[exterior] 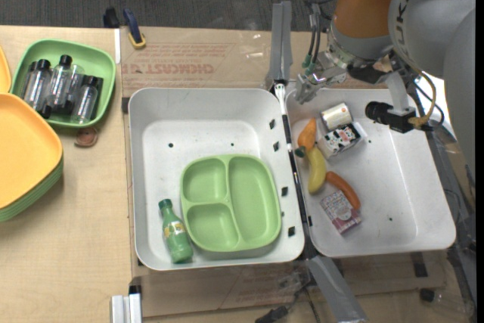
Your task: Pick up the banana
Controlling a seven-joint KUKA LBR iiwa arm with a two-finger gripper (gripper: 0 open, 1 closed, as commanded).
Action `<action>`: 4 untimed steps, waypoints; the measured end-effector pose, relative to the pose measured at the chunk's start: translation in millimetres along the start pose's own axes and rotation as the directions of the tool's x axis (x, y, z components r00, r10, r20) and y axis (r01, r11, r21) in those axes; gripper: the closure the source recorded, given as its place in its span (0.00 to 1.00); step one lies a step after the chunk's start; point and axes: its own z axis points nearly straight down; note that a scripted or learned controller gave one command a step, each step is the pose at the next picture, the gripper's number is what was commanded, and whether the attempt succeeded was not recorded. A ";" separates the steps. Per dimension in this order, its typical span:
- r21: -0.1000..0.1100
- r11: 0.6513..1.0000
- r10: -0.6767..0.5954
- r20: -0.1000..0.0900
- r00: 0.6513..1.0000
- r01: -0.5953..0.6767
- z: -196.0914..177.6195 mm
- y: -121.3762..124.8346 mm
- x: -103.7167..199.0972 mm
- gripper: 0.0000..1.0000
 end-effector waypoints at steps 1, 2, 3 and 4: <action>0.003 0.963 0.271 -0.001 0.963 -0.271 17.0 -11.4 -28.5 1.00; 0.000 0.983 0.184 0.001 0.983 -0.184 -57.2 -30.5 -80.5 1.00; 0.002 1.000 0.010 -0.001 1.000 -0.010 -8.0 -22.2 -57.5 1.00; 0.003 0.998 0.069 -0.001 0.998 -0.069 17.5 -5.3 -12.6 1.00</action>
